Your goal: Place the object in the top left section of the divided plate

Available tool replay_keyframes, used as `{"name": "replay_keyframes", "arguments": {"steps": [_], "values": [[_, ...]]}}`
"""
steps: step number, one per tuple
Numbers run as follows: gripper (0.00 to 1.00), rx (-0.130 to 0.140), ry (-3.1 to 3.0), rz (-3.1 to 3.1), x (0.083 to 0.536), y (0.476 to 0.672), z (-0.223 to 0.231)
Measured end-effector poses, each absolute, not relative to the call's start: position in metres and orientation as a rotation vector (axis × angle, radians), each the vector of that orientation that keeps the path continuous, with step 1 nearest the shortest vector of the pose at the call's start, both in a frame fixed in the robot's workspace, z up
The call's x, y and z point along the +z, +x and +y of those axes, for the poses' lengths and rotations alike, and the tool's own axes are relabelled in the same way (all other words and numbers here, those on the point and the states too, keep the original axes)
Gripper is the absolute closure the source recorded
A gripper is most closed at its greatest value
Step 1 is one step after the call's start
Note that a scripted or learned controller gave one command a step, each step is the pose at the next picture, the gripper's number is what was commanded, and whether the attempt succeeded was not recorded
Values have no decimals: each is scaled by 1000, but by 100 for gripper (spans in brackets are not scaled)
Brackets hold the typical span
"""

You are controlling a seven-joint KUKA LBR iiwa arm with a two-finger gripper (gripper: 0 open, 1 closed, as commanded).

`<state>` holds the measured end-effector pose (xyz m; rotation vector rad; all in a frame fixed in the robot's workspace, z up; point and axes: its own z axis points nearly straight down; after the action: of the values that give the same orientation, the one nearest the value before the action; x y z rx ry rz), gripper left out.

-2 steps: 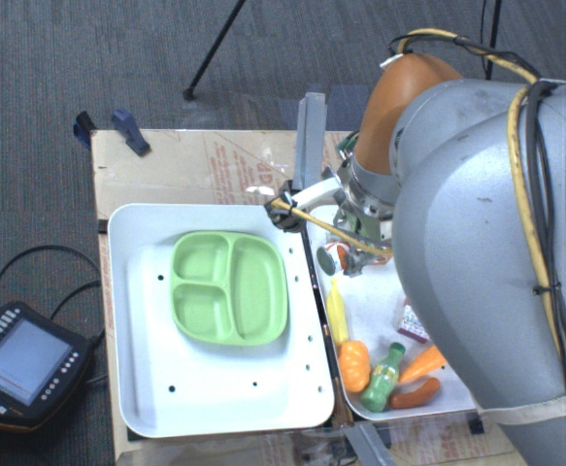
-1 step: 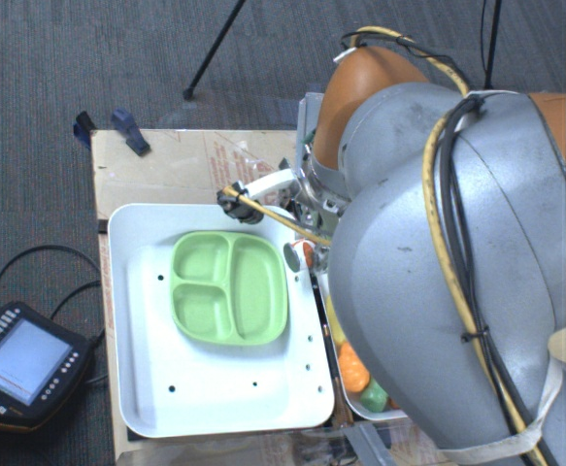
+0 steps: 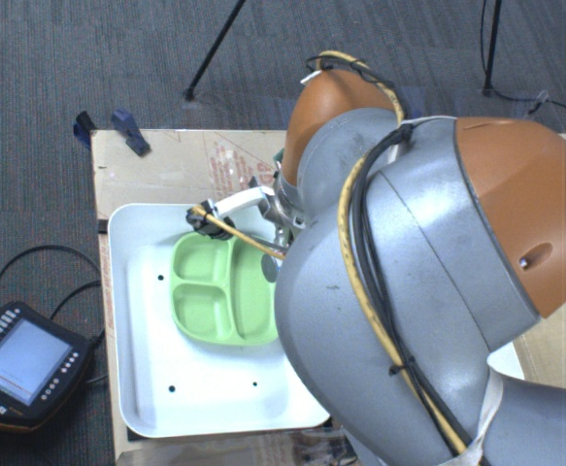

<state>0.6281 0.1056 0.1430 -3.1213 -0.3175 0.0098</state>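
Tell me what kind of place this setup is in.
Probably a robotics lab or test cell, not a kitchen. A handheld robot teach pendant lies on grey carpet beside the bench, thin black stand legs rise behind it, and a light green divided plastic plate sits in a shallow white bin.

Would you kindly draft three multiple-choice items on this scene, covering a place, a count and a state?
1. Where does the light green divided plastic plate lie?
A. in the shallow white bin
B. on the grey carpet
C. on the brown cardboard

2. How many sections does the plate show?
A. one
B. three
C. six

3. What do the two left sections of the plate hold?
A. a red ball
B. a metal spoon
C. nothing visible

Answers: 1 A, white bin floor surrounds it; 2 B, two raised ridges divide three hollows; 3 C, both hollows show bare green.
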Motion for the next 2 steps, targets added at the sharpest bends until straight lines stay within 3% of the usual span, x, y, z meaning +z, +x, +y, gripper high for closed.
{"name": "replay_keyframes", "arguments": {"steps": [1, 2], "values": [[100, 12, -3119, -384, 184, 625, 39], [100, 12, -3126, -312, 183, 637, 89]]}}
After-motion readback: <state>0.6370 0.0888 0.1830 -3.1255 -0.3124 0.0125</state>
